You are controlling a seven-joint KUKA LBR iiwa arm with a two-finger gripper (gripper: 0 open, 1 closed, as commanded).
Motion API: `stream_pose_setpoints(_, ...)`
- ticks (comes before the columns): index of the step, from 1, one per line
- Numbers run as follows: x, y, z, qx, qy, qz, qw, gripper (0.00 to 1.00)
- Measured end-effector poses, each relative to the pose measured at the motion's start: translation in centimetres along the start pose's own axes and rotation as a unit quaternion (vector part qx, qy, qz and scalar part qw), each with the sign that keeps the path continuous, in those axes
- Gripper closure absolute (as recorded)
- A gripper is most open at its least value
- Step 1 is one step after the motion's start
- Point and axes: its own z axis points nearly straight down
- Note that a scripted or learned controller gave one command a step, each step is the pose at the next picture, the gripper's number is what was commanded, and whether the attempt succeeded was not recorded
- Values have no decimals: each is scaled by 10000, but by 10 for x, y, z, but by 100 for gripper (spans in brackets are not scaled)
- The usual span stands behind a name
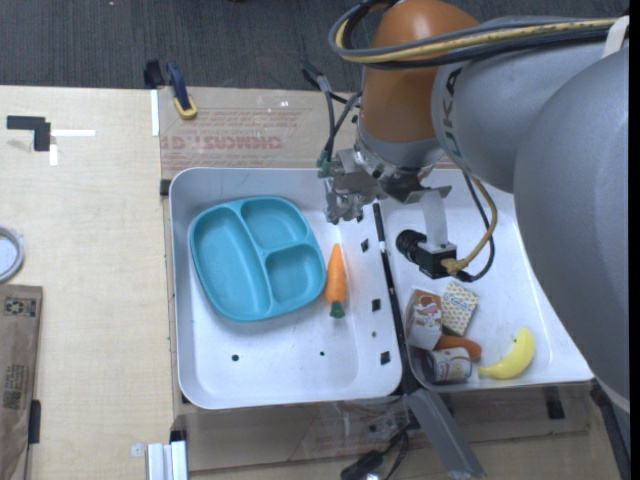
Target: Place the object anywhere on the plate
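Camera view: small orange carrot [336, 276] lies beside the blue three-compartment plastic plate [258, 256], unplaced; gripper [343, 208] above, grip state unclear.

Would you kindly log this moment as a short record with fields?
plate: blue divided plate, left bin, nothing on it
carrot: orange toy carrot, beside the plate's right edge
end effector: above the carrot, nothing seen held
right bin: banana, small packets
task status: not yet done
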Motion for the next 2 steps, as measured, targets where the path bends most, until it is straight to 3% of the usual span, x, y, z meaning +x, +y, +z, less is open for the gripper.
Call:
stream_pose_setpoints(1,66,52,-13,-41,11,-201,9998,100)
stream_pose_setpoints(2,79,21,-18,-31,8,-591,9982,100)
